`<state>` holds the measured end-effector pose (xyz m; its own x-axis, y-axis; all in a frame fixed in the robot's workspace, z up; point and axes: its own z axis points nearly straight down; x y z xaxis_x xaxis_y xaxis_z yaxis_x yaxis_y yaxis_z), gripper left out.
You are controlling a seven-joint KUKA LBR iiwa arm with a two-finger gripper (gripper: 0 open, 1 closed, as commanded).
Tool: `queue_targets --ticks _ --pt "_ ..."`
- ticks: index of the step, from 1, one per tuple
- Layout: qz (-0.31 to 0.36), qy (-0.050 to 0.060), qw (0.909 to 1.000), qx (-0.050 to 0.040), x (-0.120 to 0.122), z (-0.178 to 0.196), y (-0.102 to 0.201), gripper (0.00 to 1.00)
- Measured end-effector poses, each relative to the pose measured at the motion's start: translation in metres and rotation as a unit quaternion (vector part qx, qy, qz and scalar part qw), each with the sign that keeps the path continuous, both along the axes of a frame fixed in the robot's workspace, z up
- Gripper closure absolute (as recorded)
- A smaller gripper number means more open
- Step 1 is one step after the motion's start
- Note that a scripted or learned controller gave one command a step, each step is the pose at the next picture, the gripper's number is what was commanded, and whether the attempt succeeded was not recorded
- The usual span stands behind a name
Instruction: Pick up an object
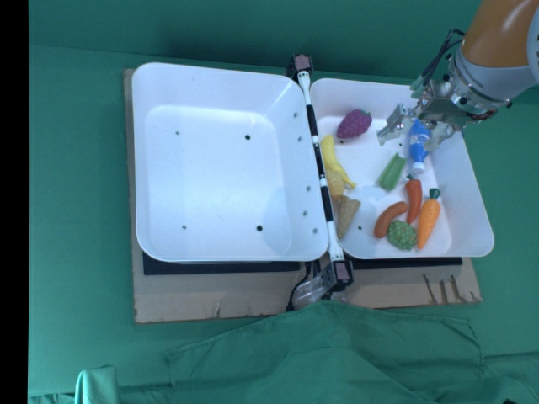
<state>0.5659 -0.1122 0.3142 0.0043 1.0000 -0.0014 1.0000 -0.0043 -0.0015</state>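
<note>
Bottle [418, 144] — a small blue-and-white one with its white cap pointing down toward us — hangs between the fingers of the pincer [418, 133], which we see clenched on its upper end above the right bin [472, 194]. The bottle sits tilted, its lower end over the bin's floor near the far right side; we cannot tell whether the cap touches the floor.

Below it in the same bin we see a green pod [392, 172] lying just to the left, then two orange carrots [429, 216] side by side, a reddish sausage [390, 219] and a knobbly green piece [402, 235] close together near the front wall. A purple bunch of grapes [354, 124] lies toward the far left corner, and a yellow banana [334, 167] with a tan cone [347, 214] lies along the left wall — right beside the divider. The left bin [152, 91] stands beside it on the worktop [76, 183], which is draped in green cloth.
</note>
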Motion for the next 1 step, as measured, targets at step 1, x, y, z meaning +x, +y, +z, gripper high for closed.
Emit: queue_targets --ticks 1 --pt "0.000 0.000 1.0000 0.0000 0.0045 -0.0427 -0.0053 0.00"
